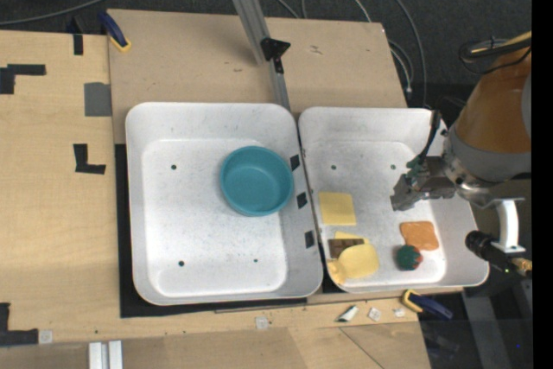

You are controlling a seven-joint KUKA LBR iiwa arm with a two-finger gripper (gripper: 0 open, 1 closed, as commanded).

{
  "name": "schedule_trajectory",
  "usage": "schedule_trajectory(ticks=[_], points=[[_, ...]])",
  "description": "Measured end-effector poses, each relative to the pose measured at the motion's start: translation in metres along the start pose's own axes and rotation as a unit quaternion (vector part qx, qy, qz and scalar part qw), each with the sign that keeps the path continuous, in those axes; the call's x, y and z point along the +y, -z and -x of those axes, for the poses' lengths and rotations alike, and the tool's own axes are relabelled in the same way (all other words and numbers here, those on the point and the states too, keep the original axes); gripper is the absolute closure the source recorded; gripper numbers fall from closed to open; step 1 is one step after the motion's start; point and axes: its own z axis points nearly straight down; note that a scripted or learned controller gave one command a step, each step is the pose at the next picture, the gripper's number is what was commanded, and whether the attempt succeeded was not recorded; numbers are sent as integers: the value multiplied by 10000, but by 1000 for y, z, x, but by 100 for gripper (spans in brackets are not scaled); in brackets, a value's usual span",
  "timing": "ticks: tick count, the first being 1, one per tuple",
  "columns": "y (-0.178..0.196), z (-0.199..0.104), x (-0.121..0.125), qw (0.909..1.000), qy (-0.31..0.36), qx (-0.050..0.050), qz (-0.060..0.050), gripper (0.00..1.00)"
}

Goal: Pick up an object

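Candidate objects, right bin (371, 127): orange flat piece (419, 234), near the front right; green-and-red round item (408, 257) just in front of it; pale yellow square (337, 207) at centre left; yellow lump (359, 261) beside a brown block (339, 248) at the front edge. All rest on the bin floor; none lifted.

End effector (408, 194): hangs over the right bin, just behind the orange piece, nothing seen between its fingers; spread not discernible.

Left bin (147, 130): teal bowl (256, 180), upright.

Progress, judged: pick not yet made; descent, closure and lift remain.
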Motion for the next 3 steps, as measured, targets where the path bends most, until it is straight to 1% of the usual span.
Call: schedule_trajectory(ticks=[1,2,3], points=[[8,-44,29,10000,28,6,4,100],[-2,-95,49,10000,30,6,-7,100],[7,-137,71,10000,26,7,2,100]])
